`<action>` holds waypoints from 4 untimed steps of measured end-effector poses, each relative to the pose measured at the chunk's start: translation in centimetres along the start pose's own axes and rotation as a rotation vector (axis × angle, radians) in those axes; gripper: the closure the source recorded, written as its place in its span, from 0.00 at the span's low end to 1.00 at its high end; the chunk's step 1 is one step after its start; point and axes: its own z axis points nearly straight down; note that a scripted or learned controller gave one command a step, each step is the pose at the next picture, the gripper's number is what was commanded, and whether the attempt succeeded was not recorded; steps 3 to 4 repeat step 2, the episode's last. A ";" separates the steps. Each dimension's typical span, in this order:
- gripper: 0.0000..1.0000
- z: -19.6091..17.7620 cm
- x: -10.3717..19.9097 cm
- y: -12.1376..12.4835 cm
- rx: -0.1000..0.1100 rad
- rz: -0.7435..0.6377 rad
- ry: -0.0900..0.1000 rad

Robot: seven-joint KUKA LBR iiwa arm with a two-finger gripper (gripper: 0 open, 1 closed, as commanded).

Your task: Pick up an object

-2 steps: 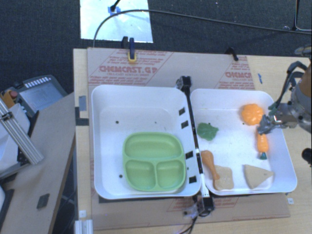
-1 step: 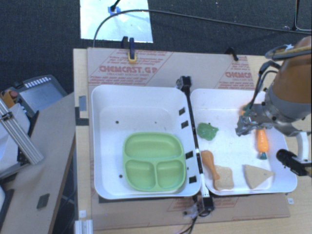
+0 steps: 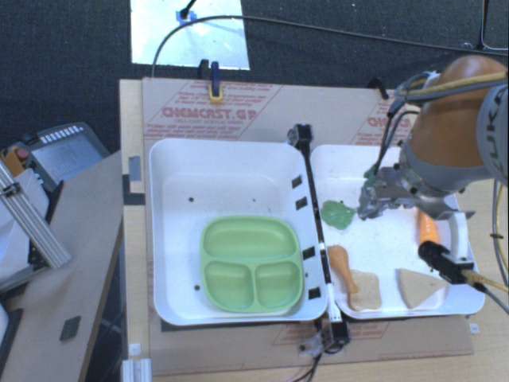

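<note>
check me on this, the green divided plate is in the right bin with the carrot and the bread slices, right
Not quite. The camera view shows the green divided plate in the left bin, alone. The carrot and the bread slices are in the right bin, as you said.

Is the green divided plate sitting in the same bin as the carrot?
No: the green divided plate lies in the left bin, while the carrot lies in the right bin.
</note>
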 end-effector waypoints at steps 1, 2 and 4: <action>1.00 1.4 5.5 0.5 0.001 -0.001 0.001; 1.00 1.7 11.8 0.0 0.001 -0.002 0.001; 1.00 1.7 11.8 0.0 0.001 -0.002 0.001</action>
